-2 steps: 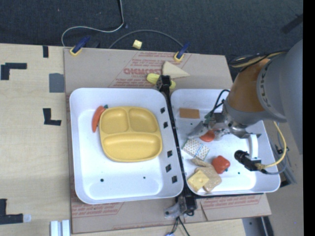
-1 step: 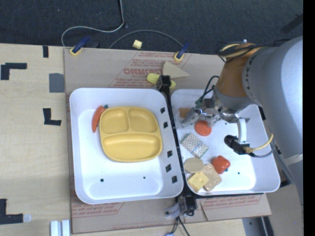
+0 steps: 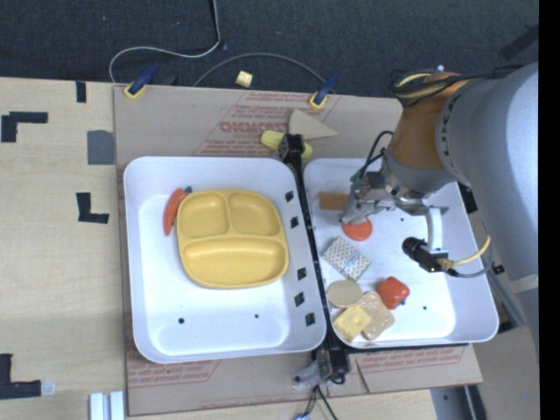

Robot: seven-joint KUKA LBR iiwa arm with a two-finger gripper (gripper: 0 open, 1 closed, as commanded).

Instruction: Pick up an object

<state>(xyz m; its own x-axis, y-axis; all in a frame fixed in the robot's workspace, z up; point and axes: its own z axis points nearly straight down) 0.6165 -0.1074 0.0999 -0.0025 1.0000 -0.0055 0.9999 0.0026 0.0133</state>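
Your two-finger gripper (image 3: 359, 215) sits low in the right white bin (image 3: 455, 322), directly over a small round orange-red piece (image 3: 357, 229); you cannot tell its opening. The 2 bins rest on brown cardboard (image 3: 219, 121).

The bench (image 3: 52, 261) is light wood with some black marks and a grey patch on its left part. A brown cardboard sheet (image 3: 245, 121) lies flat on it. Two white bins sit on the cardboard, touching side by side: the left bin (image 3: 149, 322) and the right bin (image 3: 464, 313). Blue and yellow clips (image 3: 140, 84) hold the cardboard's far edge.
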